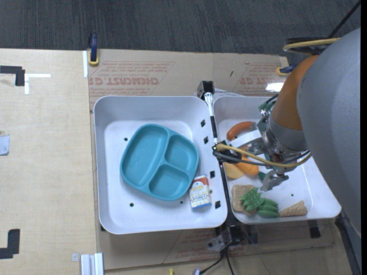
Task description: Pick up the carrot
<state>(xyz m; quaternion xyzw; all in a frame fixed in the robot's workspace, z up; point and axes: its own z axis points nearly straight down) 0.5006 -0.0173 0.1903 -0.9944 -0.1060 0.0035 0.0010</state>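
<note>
Camera view: you have 2 bins on the bench. Left bin [109, 211] holds a blue divided plate [160, 162] and a small carton [200, 193]. Right bin [321, 202] holds the carrot [245, 168], lying near the left wall, apart from the sausage [238, 129] and the green vegetable [256, 203]. The gripper [269, 179] hangs just beside the carrot; you cannot tell its state. Judged: carrot not yet lifted, so grasp and lift remain.

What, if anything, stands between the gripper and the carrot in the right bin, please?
Nothing visible does. The gripper hangs in the right bin just right of the carrot, and no other item lies between them. A yellow cable crosses just above the carrot.
</note>
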